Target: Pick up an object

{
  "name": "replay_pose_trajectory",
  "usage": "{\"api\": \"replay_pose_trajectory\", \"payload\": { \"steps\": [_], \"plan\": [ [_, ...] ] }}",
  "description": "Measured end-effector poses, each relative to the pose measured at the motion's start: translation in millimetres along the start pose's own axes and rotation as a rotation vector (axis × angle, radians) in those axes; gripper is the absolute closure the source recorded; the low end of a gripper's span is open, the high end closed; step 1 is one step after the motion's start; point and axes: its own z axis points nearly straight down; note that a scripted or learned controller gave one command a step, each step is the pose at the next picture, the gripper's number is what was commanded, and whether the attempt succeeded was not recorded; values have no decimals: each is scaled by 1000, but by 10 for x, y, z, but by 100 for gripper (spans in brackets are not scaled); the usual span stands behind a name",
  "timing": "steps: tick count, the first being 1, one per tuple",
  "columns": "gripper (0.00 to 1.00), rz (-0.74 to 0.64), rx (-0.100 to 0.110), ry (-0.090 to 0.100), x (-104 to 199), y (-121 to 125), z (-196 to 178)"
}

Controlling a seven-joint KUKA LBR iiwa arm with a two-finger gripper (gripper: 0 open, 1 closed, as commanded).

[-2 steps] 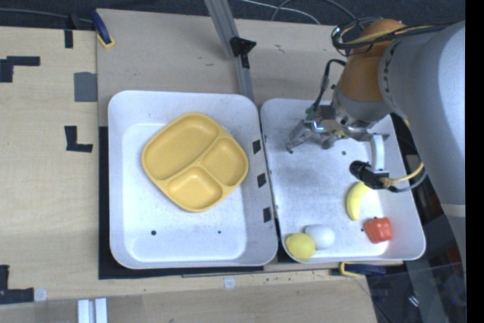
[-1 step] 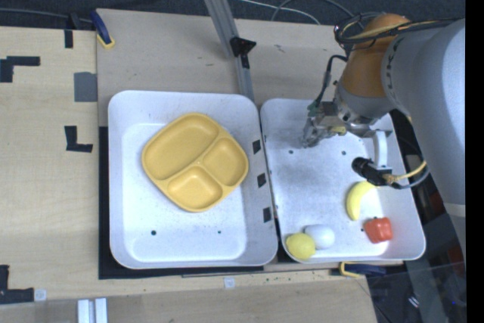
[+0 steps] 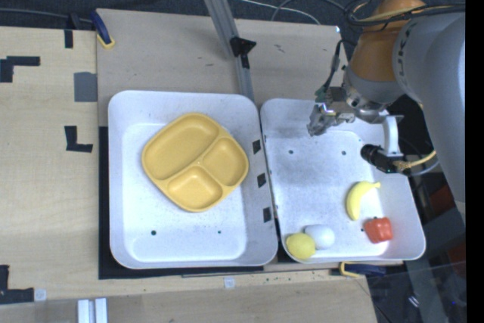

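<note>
Gripper (image 3: pixel 321 119) hangs over right white bin's (image 3: pixel 302 170) far end, nothing visibly held; finger state cannot tell. Yellow plastic banana (image 3: pixel 361 199) lies well toward bin's near edge from it, long axis roughly upright in camera view, red block (image 3: pixel 378 229) just beyond.

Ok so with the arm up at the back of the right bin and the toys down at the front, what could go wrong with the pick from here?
1. The yellow ball and white ball touch in the right bin's front corner, so a grasp may nudge both or hit the wall.
2. The banana and red toy lie close together; closing on one could push the other.
3. The gripper sits far from all four, so it has a long reach to get right.
</note>
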Motion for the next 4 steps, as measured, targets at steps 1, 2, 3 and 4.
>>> {"api": "replay_pose_trajectory", "payload": {
  "steps": [1, 2, 3, 4],
  "plan": [
    [100, 1, -1, -1, -55, 90, -493],
    [100, 0, -2, -1, -52, 104, -1003],
    [100, -3, 5, 1, 441, 70, -901],
    [100, -5, 5, 1, 1039, 13, -839]
  ]
}}
